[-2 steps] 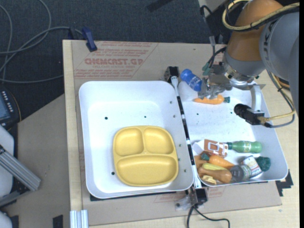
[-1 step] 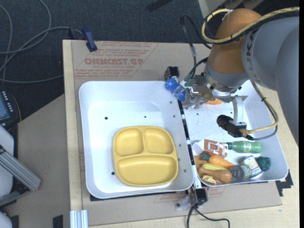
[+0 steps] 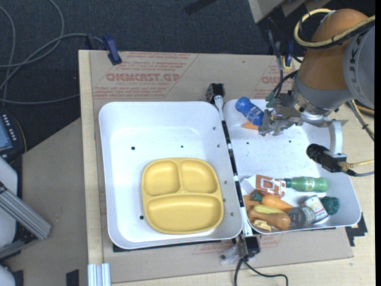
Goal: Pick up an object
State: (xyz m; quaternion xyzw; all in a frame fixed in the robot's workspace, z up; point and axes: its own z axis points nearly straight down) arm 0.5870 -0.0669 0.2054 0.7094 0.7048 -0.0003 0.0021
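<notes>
The gripper (image 3: 269, 126) is hovering beside the blue bottle (image 3: 247, 109), its opening unreadable; the bottle looks light, slippery, best pinched mid-body.

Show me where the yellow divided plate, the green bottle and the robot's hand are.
yellow divided plate (image 3: 181, 202): camera view, on the ridge between its compartments.
green bottle (image 3: 308, 185): camera view, on the middle of its body, lying in the right bin.
hand (image 3: 269, 126): camera view, at the fingertips, over the right bin's far end.

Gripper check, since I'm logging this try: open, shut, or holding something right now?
Gripper: low in the right bin beside the blue object; whether it is open or shut cannot be told.
</notes>
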